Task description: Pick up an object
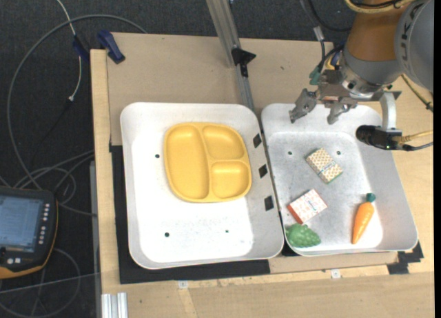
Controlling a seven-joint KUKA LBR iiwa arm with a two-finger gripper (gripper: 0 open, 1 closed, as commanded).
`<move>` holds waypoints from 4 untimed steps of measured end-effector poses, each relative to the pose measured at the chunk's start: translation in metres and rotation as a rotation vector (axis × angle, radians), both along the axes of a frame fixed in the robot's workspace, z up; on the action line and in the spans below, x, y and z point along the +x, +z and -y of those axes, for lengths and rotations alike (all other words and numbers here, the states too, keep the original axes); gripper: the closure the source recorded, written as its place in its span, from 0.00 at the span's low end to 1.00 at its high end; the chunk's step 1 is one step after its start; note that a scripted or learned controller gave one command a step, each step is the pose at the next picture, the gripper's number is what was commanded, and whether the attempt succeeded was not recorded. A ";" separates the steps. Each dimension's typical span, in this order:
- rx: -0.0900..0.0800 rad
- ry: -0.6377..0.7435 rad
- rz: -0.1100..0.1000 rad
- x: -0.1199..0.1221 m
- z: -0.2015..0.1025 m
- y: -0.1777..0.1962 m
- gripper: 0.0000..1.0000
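Two-finger gripper [320, 107] hangs over the far-left edge of the right shallow white bin [403, 199], fingers spread apart, nothing between them. Grey arm with orange band [384, 6] comes in from the right.

Candidates all sit in the right bin, well apart from the gripper: a small beige patterned box [324, 164] mid-bin, a small white-and-red flat carton [307, 206] nearer the front, a green leafy plastic vegetable [302, 236] in the front-left corner, an orange plastic carrot with green top [363, 219] front-right. Left shallow white bin [138, 192] holds a yellow three-compartment plastic tray [207, 161].

Risks as I see them:
- Beige box is nearest, but it lies rotated to the bin edges. If the fingers don't line up with its flat sides, they'll likely push it or pinch a corner and twist it out.
- Carton looks low and flat; fingers could skate over it or hit the bin floor first.
- Green vegetable touches or nearly touches the bin wall, so one finger may have no room.
- Carrot is tapered and smooth-looking; likely to squirt out unless gripped across the thick part.

Box looks rigid, light, speckled print on top.
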State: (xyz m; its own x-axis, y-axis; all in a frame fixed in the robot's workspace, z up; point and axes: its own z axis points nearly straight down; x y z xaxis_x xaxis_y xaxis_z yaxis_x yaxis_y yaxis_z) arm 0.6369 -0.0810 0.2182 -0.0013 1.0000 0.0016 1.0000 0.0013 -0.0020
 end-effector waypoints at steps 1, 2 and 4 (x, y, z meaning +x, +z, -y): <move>0.000 0.000 0.000 0.000 0.000 0.000 0.00; -0.001 -0.001 -0.005 -0.003 -0.001 -0.042 0.00; 0.000 -0.001 -0.005 -0.008 -0.002 -0.128 0.00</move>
State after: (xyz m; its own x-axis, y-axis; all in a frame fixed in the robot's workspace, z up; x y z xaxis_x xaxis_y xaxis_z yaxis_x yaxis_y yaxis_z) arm 0.6289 -0.0788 0.0899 -0.0007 1.0000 0.0012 1.0000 0.0007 -0.0066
